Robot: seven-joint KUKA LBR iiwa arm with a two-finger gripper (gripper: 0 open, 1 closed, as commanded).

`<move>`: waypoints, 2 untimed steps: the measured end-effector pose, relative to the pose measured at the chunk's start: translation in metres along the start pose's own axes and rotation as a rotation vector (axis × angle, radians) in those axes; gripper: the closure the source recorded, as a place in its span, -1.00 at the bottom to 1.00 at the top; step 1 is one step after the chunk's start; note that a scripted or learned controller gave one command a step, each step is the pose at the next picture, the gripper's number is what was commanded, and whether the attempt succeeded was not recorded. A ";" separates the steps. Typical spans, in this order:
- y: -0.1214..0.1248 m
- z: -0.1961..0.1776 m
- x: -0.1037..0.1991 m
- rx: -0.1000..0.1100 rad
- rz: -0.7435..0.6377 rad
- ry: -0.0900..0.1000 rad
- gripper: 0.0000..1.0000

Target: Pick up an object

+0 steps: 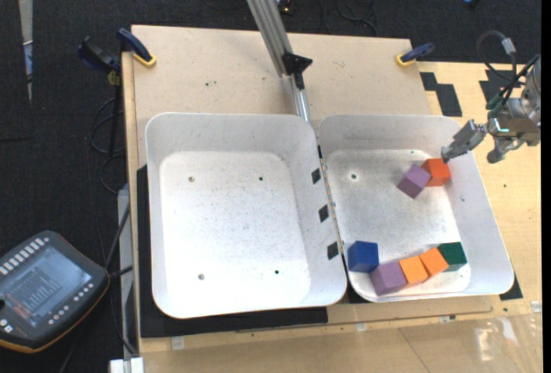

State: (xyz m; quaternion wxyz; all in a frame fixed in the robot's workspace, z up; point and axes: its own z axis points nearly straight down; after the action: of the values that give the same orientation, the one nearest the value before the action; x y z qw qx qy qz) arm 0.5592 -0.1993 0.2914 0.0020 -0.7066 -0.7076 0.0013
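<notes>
The orange cube (438,170) is lying in the upper right part of the right bin (482,216), touching a purple cube (414,181) on its left. My gripper (482,146) is hovering at the bin's right rim, fingers spread wide, gripping nothing; one fingertip (455,149) is sitting just above the orange cube. Four more matte cubes are lining the bin's lower edge: blue (362,256), purple (388,276), orange (414,267), green (452,256). Six cubes total. The left bin (172,190) is a shallow white tray with rounded corners, speckled.

Six small blocks lie in the right bin (482,216): an orange block (437,171) touching a purple block (414,181) near its far right side; along the near edge, a blue block (362,256), a second purple block (387,277), a second orange block (414,268) and a green block (451,256).
</notes>
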 end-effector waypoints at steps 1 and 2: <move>0.001 -0.002 0.000 -0.004 -0.001 -0.001 -1.00; 0.004 0.041 -0.001 -0.001 0.002 -0.001 -1.00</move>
State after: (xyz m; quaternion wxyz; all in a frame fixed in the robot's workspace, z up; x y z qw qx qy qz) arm 0.5630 -0.2004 0.2500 0.0015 -0.7072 -0.7070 0.0014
